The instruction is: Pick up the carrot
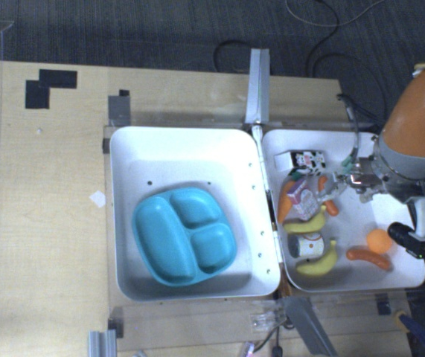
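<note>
The carrot [284, 204] is a long orange piece lying along the left wall of the right bin [402, 277], partly under a purple and grey packet [306, 195]. My gripper [338, 184] hangs low over the middle of the right bin, just right of the packet and a short way right of the carrot. The grey wrist and orange band [420, 117] come in from the right behind it. I see nothing clearly held.
The right bin also holds two bananas [318, 263], a small can [309, 245], an orange ball [379, 240], a red sausage [370, 258], a small orange piece [333, 208] and a black-and-white box [307, 160]. A blue divided plate [186, 234] lies in the left bin [175, 147].
</note>
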You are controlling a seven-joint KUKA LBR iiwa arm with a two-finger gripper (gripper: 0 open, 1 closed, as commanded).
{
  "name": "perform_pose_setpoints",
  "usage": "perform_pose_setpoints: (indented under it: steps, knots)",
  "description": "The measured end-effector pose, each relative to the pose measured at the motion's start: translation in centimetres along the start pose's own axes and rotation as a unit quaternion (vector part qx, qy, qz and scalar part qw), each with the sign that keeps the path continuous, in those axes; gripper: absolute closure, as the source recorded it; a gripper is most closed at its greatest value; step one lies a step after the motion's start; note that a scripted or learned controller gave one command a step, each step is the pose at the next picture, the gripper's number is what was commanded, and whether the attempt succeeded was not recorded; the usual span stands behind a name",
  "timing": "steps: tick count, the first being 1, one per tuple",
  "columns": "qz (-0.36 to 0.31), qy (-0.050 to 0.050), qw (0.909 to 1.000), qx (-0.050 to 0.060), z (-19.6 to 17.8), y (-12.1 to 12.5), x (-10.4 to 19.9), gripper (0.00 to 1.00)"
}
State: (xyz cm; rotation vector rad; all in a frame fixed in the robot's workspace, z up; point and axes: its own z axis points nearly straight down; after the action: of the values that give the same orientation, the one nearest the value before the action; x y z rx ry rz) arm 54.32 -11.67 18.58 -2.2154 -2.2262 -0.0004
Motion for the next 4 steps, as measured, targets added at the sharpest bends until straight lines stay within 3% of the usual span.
perform_pose_setpoints:
  steps: [1, 2, 3, 4]
  knots:
    - [0.111, 0.000, 0.9938, 0.000, 0.2, -5.7, -1.2, 0.00]
    - [0.031, 0.000, 0.9995, -0.001, 6.9, -5.6, -6.2, 0.00]
    - [0.030, 0.000, 0.9996, -0.003, 9.8, -5.5, -7.9, 0.00]
    - [0.028, 0.000, 0.9996, -0.006, 8.6, -5.3, -7.8, 1.00]
